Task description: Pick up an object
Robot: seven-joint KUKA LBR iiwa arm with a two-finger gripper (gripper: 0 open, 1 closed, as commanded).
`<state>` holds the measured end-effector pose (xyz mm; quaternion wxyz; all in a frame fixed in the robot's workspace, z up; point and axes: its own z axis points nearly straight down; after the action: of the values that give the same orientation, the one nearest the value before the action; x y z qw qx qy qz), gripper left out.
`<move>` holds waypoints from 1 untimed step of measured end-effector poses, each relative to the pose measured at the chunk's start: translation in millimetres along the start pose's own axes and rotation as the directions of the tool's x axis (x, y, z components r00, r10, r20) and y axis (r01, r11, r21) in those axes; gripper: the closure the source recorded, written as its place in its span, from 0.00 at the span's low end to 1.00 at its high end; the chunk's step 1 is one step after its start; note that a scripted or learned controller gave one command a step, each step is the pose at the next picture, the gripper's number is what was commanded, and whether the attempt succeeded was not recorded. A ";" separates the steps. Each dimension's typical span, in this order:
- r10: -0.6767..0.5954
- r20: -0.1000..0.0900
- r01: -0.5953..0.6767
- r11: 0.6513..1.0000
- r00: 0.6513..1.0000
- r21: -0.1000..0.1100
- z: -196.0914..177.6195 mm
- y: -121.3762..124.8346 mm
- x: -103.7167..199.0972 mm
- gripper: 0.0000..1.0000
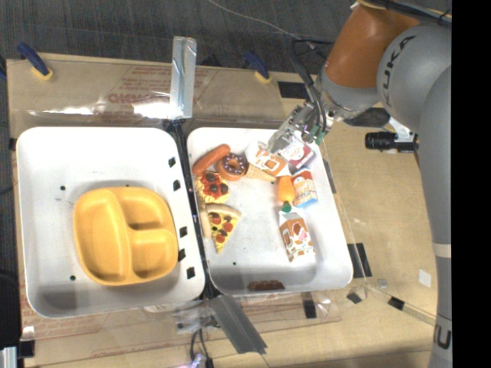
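Camera view, looking down at a slant on two white bins set side by side. Left bin (31,205): holding a yellow tray (124,234) with three compartments, flat, near the middle. Right bin (330,259): scattered with toy food and small cartons, mostly in the far half.

Along the right bin's left wall, a sausage (211,159) lying at a slant, with a donut (235,165) just beside its right end. Below those, a berry tart (212,185), close against the sausage. Nearer again, a pizza slice (221,225), tip pointing toward the near wall.

Toward the far right corner, a carton (268,162), tilted, and a red packet (301,157) just beside it. Under these, an orange bottle (285,188) touching a juice box (305,190). Nearer, apart from the rest, a second box (296,238), flat and close to the right wall.

Gripper (290,138) low over the far right corner of the right bin, right above the carton and red packet, reaching in from the right below the orange band (360,44). Touching either of them or not: cannot tell. Open or closed: cannot tell, the tip being too small and cluttered.

Behind the bins, a silver strip (184,75) standing upright at the seam between them. On the brown bench (383,205), blue clamps (34,60) along the far edge.
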<state>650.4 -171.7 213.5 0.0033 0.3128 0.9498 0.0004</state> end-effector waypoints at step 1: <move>-0.006 0.001 0.006 1.000 1.000 0.001 -9.6 0.9 -0.2 1.00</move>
<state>651.1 -171.1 223.1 0.0034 0.3099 0.9508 -0.0002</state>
